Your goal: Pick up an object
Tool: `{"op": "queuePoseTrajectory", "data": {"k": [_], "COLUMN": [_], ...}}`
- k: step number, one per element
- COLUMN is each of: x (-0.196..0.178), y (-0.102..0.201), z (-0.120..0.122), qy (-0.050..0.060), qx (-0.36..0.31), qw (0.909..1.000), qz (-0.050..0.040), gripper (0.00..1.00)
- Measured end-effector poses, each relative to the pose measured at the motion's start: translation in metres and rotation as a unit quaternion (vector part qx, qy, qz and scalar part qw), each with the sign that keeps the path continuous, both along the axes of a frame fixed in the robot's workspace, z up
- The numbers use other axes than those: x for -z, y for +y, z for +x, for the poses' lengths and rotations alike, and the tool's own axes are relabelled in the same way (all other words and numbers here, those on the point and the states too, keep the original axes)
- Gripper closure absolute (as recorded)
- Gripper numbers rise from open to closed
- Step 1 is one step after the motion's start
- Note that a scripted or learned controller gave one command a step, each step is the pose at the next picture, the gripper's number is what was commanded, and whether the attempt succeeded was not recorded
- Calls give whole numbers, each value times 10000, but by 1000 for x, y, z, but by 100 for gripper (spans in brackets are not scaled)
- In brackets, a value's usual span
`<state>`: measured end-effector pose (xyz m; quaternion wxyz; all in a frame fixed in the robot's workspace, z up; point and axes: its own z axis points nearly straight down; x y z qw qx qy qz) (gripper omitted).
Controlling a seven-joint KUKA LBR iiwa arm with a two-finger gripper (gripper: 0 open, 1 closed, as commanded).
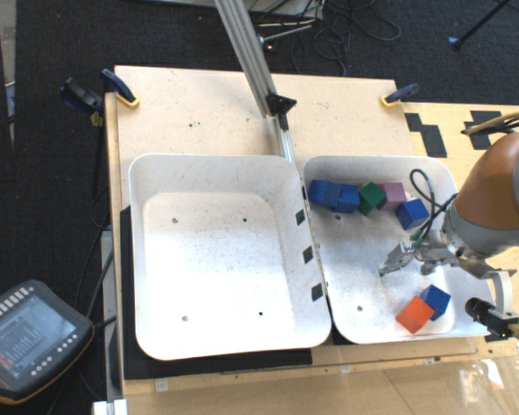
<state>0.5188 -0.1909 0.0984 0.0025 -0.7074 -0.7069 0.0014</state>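
The right bin [355, 318] holds several small blocks. Along its far side lie two blue blocks [333, 195], a green block [372, 196], a pink block [394, 192] and another blue block [412, 213]. Near its front right corner an orange block [414, 316] touches a blue block [435, 300]. My gripper [401, 261] hangs over the right part of this bin, fingers spread open and pointing left, with nothing between them. It is above and left of the orange and blue pair.
The left bin [147, 232] sits beside the right one. A metal rail [246, 46] slants down from the far side to the bins' shared edge. Clamps [119, 87] grip the bench's far corners. A teach pendant [26, 340] lies at the lower left.
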Motion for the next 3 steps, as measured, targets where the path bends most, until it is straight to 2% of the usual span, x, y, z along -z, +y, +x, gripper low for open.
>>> {"op": "queuePoseTrajectory", "data": {"k": [1,2,3], "x": [-13,-76,-132], "y": [-1,3,7], "z": [2,6,0], "qy": [-34,-64,-63], "qx": [0,-20,-21], "qw": [10000,10000,10000], "qz": [-10,-21,-21], "gripper": [100,100,100]}}
